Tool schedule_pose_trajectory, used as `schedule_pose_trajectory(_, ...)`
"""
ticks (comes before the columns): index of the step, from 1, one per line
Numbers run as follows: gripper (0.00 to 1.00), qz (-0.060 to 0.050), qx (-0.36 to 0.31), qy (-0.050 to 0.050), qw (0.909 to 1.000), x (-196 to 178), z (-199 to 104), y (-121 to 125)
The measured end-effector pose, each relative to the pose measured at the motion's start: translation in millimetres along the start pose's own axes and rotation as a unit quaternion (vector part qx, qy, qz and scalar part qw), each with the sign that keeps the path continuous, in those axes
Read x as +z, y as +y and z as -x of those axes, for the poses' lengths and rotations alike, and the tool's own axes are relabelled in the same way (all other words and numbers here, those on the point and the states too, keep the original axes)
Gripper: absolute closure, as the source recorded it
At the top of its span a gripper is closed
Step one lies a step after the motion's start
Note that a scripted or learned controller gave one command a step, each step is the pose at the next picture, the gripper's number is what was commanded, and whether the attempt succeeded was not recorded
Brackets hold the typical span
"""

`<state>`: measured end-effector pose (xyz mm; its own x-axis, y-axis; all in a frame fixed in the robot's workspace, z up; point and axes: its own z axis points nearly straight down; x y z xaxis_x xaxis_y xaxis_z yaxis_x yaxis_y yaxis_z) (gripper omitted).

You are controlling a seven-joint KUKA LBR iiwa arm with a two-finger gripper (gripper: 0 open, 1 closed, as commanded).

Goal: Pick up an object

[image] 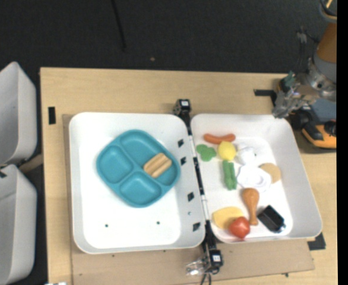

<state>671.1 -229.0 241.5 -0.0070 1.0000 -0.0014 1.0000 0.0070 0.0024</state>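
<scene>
Camera view put our gripper (284,103) outside the right bin's (301,159) far corner, carrying nothing. We judged the reach barely begun; next we needed to descend over the sausage (219,138).

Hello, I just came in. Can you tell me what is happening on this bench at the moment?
A robot arm is meant to pick up an object, but it holds nothing yet. Its pincer hangs at the far right corner of the right bin, above the rim. That bin holds toy food: a sausage, a lemon, a drumstick, a tomato and more. In the left bin, a blue tray carries a small bread piece.
</scene>
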Motion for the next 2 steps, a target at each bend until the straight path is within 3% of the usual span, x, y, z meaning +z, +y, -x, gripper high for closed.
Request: schedule_pose_trajectory(2, 1.00, -0.002, 0.001, 0.001, 1.0000, 5.0, -105.8, -16.8)
